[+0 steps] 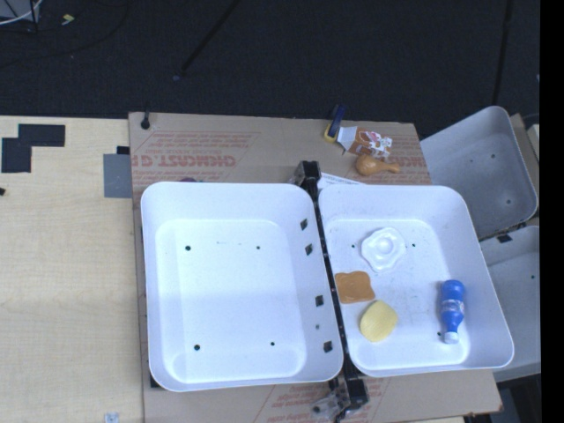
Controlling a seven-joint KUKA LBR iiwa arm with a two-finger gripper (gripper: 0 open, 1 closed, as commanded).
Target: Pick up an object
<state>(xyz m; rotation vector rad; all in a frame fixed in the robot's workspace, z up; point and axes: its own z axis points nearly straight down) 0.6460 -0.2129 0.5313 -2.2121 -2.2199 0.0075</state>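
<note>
The right bin (458,210) holds several objects. A white fried-egg shape (383,248) lies near its middle. A brown toast-like slice (354,286) rests by the bin's left wall. Just below it sits a yellow rounded piece (379,322). A blue bottle with a white cap (451,310) lies toward the right side, cap pointing to the front.
The left bin (167,214) sits beside the right one, joined by black clips (319,263). Behind the bins on the cardboard lie a small orange toy (374,165), a printed packet (370,140) and a blue-yellow item (334,124). A grey metal plate (483,166) stands at right.
</note>
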